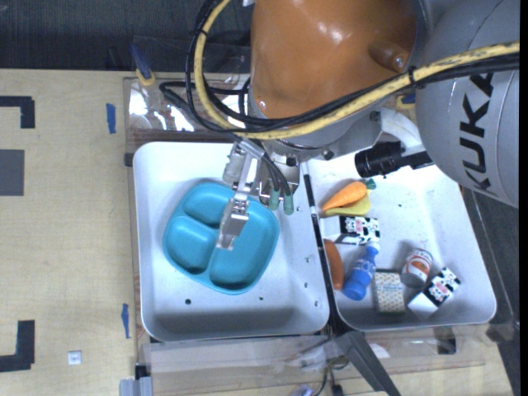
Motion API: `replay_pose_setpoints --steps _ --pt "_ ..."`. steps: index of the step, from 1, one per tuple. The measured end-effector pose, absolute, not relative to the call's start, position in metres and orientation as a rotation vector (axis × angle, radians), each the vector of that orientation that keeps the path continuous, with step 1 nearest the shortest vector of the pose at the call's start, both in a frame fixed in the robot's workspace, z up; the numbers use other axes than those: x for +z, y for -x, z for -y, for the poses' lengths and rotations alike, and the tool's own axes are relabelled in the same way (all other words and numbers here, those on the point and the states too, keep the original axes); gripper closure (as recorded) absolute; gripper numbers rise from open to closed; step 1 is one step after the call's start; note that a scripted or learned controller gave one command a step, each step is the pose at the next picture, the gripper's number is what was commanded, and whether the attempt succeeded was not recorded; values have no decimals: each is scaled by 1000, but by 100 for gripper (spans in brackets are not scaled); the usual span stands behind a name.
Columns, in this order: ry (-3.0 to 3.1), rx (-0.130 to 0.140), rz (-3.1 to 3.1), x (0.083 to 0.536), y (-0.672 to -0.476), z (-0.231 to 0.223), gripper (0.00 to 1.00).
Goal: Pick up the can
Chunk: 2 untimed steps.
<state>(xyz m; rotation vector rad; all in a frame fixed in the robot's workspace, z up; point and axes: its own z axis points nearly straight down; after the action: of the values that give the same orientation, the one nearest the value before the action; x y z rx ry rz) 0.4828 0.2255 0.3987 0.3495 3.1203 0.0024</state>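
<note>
The can [418,264] lies in the right bin [474,221], near 4 o'clock in that bin. It is small, with a red and white side.

A black-and-white spotted box [443,287] is just beside the can at 4 o'clock. A tan block [388,292] is near it at 8 o'clock. A blue bottle [360,275] lies at its 9 o'clock. Past the bottle is a long orange thing [333,263] by the bin wall. At 10 o'clock are a second spotted box [360,228] and a carrot [345,195].

That makes two bins, one can, two spotted boxes, one bottle and one block.

The gripper [233,219] hangs over a blue dish [191,239] in the left bin [153,279], well apart from the can. I cannot tell if it is spread or pressed together.

The big grey arm [474,73] has the letters "KU" on it.
</note>
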Motion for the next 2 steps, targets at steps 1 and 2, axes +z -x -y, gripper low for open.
replay_pose_setpoints --steps 1,2 --pt "-344 5 -3118 436 -497 -226 0" --pt "-90 6 -3132 403 -561 -225 0"
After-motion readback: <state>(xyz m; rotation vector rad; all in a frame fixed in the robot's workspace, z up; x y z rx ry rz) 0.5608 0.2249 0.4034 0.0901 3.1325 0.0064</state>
